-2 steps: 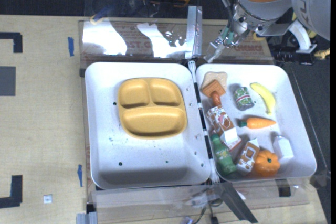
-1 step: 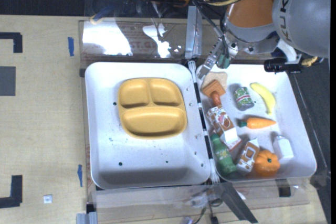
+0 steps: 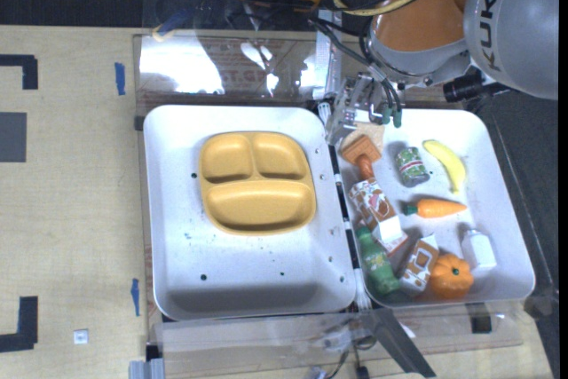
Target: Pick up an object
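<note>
One tool (image 3: 366, 106) here, hanging at the top-left corner of the right bin (image 3: 497, 146), just above a brown carton (image 3: 362, 149). Can't tell how wide it's set (too much cable clutter around it). Stuff to grab all lies in that bin: green can (image 3: 411, 165), banana (image 3: 445, 162), carrot (image 3: 437, 209), green bottle (image 3: 376, 262). My worry: that carton sits right by the bin wall, so a finger could hit the rim or shove it sideways. Left bin (image 3: 169, 191) just has a yellow tray (image 3: 257, 182).
</note>
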Controlling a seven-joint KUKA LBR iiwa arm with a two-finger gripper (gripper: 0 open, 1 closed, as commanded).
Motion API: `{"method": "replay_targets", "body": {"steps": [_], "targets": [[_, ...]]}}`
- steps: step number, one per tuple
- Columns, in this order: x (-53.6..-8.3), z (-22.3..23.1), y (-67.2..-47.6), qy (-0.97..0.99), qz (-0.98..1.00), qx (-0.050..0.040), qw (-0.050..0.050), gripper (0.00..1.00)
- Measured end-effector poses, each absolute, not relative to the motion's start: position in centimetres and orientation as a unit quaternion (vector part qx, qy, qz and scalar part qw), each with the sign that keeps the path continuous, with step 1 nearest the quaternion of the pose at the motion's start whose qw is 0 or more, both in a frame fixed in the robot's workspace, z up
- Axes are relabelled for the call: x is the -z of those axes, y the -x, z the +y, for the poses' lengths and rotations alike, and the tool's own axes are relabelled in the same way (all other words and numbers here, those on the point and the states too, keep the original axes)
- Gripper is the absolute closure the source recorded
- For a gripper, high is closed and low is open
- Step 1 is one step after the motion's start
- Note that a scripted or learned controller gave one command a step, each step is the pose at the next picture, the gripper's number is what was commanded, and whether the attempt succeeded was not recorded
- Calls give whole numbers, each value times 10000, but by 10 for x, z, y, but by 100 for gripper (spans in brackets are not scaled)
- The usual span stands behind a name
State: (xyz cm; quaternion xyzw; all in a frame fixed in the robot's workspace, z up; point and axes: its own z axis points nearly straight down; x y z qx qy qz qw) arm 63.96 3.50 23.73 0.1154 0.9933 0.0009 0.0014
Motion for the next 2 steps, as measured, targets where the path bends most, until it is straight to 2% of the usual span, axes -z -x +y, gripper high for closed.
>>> {"method": "replay_targets", "body": {"steps": [1, 2], "targets": [[-229, 31, -644, -3271, 9450, -7, 18, 100], [-213, 34, -624, -1551, 9879, -6, 8, 100]]}}
